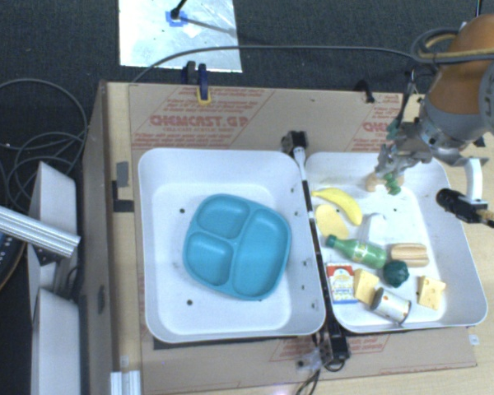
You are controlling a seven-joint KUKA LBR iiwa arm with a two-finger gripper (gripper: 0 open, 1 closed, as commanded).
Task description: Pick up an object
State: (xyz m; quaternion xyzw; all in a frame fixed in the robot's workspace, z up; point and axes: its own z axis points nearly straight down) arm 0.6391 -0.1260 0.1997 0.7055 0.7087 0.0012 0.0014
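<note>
Several toy foods sit in right bin (469, 303): banana (339, 202), green bottle (358, 251), hot dog (409, 254), cheese wedge (431, 292), can (390, 305). Gripper (389, 177) is low at bin's back edge; finger opening and grasp unclear. Blue divided plate (235, 246) fills left bin (169, 179).

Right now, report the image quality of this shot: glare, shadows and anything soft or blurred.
Camera view: even overhead light, soft short shadows under the banana and green bottle; the foil sheet on the dark floor glares white; the tool and the small object beneath it are soft and hard to resolve; the blue divided plate is sharp, with slight blow-out on the white bin rims.
</note>
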